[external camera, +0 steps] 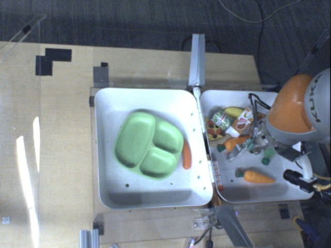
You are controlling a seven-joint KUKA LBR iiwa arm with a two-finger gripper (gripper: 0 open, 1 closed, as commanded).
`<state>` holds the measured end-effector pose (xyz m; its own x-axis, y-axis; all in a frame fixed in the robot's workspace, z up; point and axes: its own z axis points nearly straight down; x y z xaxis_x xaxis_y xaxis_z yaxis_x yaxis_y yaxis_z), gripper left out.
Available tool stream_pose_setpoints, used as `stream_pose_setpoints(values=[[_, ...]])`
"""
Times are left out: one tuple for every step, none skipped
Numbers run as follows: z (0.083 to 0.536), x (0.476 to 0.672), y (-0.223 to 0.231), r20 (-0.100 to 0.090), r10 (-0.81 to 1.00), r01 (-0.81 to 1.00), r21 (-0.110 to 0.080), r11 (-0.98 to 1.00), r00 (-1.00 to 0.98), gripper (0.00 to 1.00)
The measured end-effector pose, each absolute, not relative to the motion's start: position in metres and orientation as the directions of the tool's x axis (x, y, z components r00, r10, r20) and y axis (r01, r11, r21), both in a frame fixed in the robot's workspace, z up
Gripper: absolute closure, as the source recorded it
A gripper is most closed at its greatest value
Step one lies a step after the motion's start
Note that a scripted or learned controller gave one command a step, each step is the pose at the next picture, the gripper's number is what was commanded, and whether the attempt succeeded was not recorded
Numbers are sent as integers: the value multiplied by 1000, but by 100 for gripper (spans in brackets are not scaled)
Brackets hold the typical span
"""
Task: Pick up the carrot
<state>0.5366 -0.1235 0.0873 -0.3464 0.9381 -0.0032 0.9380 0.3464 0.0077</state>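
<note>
Two shallow white bins side by side on a pale wooden bench, dark carpet beyond the far edge. Left bin taken up mostly by a green three-compartment plate, set slightly toward the far-right; broad bare floor along the near wall and the left wall, thin margin at the far side. One carrot lying just beside the plate's right edge, lengthwise between plate and the bin's right wall, narrow channel there, little side room. Right bin crowded in its far-left quarter: a small pile of toy food with yellow, red and green pieces against the shared divider. A second carrot, green stub at its left end, lying flat on open floor toward the near wall, apart from the pile, bare white around it on the near and left sides. Gripper low over the middle of the right bin, at the near edge of the pile, above and just far of the second carrot; fingers too blurred and tangled with cables to say whether spread or closed, nothing visibly between them. Grey arm with orange band covering the bin's far-right corner. Small green piece just right of the gripper. Metal rail rising from the divider at the far side. Lettering partly visible on the arm's grey casing at the frame's right edge, apparently "KU"; labels on the food packets too small to read.
</note>
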Motion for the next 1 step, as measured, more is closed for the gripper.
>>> stream_pose_setpoints(values=[[97, 540, -122, -4, 938, 938, 13, 347, -347, 100]])
